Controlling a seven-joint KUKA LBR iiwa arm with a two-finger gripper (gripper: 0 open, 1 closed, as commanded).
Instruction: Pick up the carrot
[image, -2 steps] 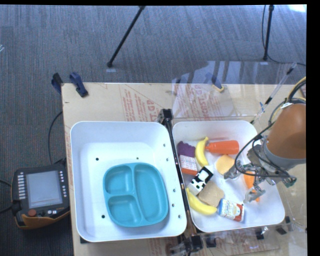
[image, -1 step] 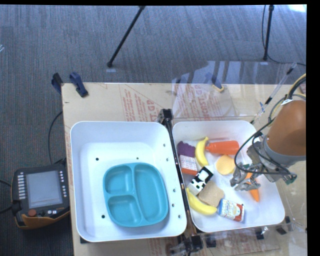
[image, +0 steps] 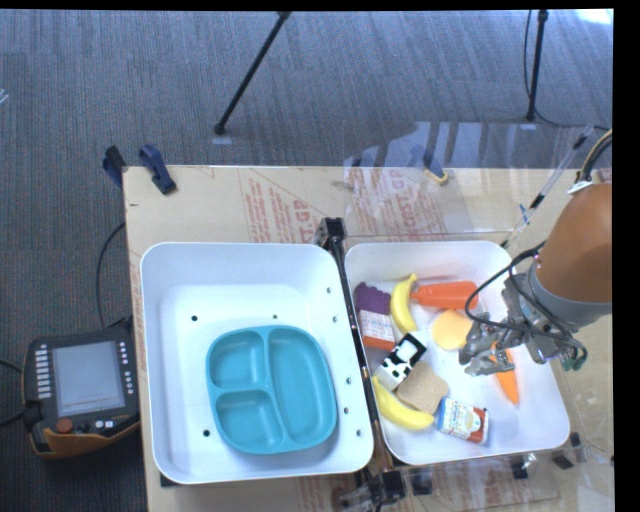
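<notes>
Blue divided tray (image: 270, 388) lay nearest, in left bin (image: 160, 300). Carrot (image: 507, 378) lay at 4 o'clock of right bin (image: 560, 420), beneath jaws (image: 497, 352); their state: cannot tell. Carrot looked light, stiff, smooth plastic, tapered; grip thick end crosswise.

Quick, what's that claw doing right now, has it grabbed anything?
Claw: down in the right bin, right at the carrot; whether it is open, closed or holding the carrot cannot be told.
</notes>
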